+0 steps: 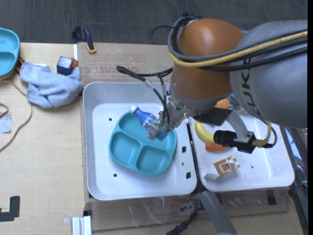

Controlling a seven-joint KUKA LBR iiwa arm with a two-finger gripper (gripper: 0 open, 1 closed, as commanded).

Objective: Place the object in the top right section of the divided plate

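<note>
White bins (98, 146) sit on a brown cardboard-covered bench (44, 146).

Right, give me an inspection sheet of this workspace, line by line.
Surface: two white bins side by side, left bin, right bin, on a brown bench.
Job's things: blue divided plate in left bin; blue bottle lying across its upper rim.
Clutter: banana, carrot, small carton in right bin.
Pincer: over the plate beside the bottle.
Cables: black ones on the arm.
Surroundings: grey cloth, blue cube, dark floor.
</note>
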